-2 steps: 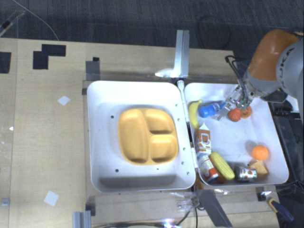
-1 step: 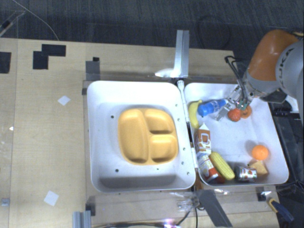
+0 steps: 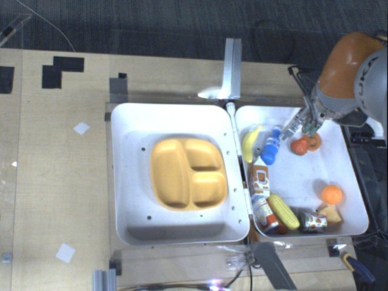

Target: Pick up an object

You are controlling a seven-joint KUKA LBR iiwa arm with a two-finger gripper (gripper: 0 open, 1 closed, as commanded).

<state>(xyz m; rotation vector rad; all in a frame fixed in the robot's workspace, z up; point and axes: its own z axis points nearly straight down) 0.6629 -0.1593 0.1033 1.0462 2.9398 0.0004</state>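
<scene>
While the arm reaches in from the right, cut off by the frame edge, its claw hangs low in the right bin, just above a tomato. Whether the claw is released or clenched cannot be told; its tips blur against the bin and the tomato's stem. Beside it lies a blue bottle, partly over a banana. Nearer the front, a corn cob hides part of a can. An orange sits apart. A yellow tray lies in the left bin.
</scene>
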